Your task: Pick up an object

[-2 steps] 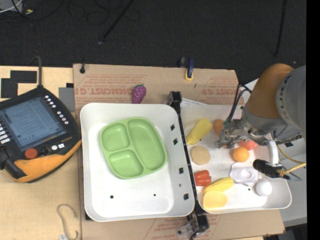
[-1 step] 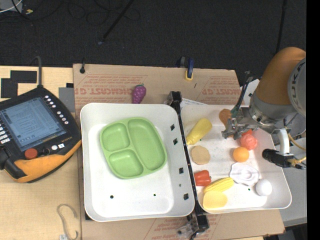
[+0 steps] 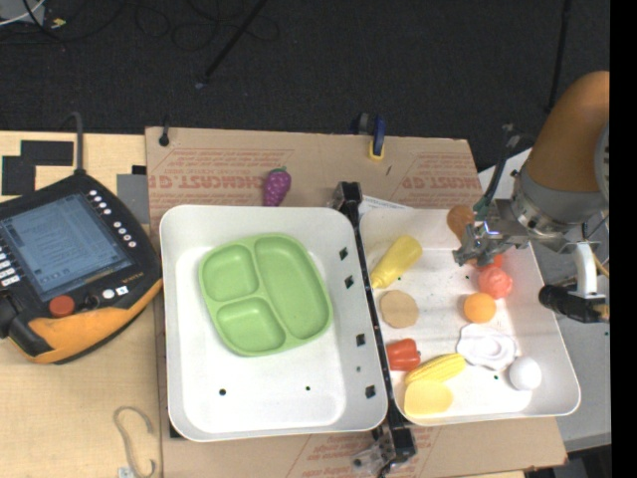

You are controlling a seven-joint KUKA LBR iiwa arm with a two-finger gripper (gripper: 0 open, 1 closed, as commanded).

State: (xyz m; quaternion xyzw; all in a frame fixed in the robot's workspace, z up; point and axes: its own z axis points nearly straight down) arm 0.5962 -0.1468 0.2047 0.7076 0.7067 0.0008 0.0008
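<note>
My gripper [image 3: 481, 248] hangs over the right bin's [image 3: 557, 398] far right part, just above a pink-red ball [image 3: 496, 282]. An orange ball [image 3: 480, 308] lies below that. A yellow bottle [image 3: 396, 261] lies at the bin's upper left, with a tan round cookie [image 3: 400, 309] beneath it. A red pepper piece [image 3: 402, 354], a yellow corn-like piece [image 3: 432, 380], a white fried egg [image 3: 487, 348] and a white ball [image 3: 525, 373] sit near the front. A brown round object [image 3: 460, 217] lies at the bin's far edge beside the gripper.
The left bin [image 3: 189, 366] holds a green divided plate [image 3: 265, 293]. A purple grape bunch [image 3: 277, 185] lies on the cardboard behind it. A teach pendant [image 3: 70, 257] sits at the left of the bench. A black clamp divider [image 3: 360, 297] runs between the bins.
</note>
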